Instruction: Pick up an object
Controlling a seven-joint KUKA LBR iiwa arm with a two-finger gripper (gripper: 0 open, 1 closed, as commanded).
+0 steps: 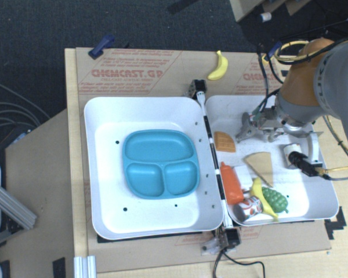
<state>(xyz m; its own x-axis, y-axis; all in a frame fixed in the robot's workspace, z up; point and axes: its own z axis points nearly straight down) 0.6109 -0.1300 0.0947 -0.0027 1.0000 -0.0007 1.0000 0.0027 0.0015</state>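
- Nearest corner of the right bin (322,210): a silver spoon (243,211), a yellow-and-green toy like a corn cob (269,198) and an orange carrot-shaped piece (231,183) lie crowded together, touching or overlapping. A grasp aimed here risks pinching two items at once, or nudging one so the other slips free.
- Middle of the right bin: a tan wedge (260,165) lies flat, just beyond the corn toy. It looks thin and low, so a grasp may close over it without purchase.
- Beside the divider between the bins: a small brown slice like bread (223,142) lies flat, close to the wall. A descent there could strike the bin edge.
- Far part of the right bin: the claw (256,126) hangs low over bare white floor, well apart from the clutter and nearer the bread slice. Nothing shows between its fingers; whether it is released or clenched, I cannot tell. If it closes where it is, it probably takes nothing.
- Left bin (98,155): a blue divided plate (160,162) sits centred, far from the claw, and looks too broad for it.
- Far worktop (139,68): a yellow banana (218,67) lies outside both bins, beyond likely reach.
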